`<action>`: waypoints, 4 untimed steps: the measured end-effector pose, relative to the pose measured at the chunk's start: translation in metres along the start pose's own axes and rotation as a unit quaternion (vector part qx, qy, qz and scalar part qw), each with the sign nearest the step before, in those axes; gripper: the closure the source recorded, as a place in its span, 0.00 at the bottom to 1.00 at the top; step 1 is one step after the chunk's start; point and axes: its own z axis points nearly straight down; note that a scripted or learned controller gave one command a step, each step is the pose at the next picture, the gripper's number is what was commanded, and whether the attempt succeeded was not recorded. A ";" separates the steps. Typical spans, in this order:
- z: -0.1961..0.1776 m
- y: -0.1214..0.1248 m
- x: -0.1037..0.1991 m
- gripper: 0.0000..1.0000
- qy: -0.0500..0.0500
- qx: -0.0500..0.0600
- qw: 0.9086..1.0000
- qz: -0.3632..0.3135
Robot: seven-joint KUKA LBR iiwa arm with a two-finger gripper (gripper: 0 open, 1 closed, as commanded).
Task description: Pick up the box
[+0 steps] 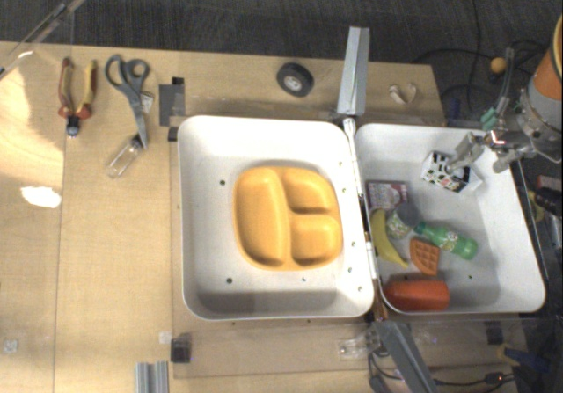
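Observation:
The box [442, 171] is small and white with black markings. It lies tilted at the back of the right bin [519, 233], near the far wall. My gripper [484, 156] comes in over the bin's back right corner, just to the right of the box. Its fingers stand open, and the left fingertip [464, 151] is at the box's upper right edge. The box is not between the fingers.
The right bin's front half holds a purple packet [385, 195], a banana [384, 237], a green bottle [449, 240], an orange waffle piece [424, 255] and a red item [415, 293]. A yellow divided tray [288, 214] sits in the left bin [202, 207]. Scissors [132, 88], pliers [75, 92] and a tape roll [295, 78] lie on the bench.

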 end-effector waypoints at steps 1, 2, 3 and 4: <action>0.138 -0.024 0.073 0.00 0.000 -0.001 0.999 -0.038; 0.148 0.034 0.083 0.00 -0.001 -0.005 0.997 -0.078; 0.135 0.036 0.083 1.00 -0.002 -0.009 0.997 -0.078; 0.030 0.045 0.135 1.00 0.000 -0.002 0.998 -0.060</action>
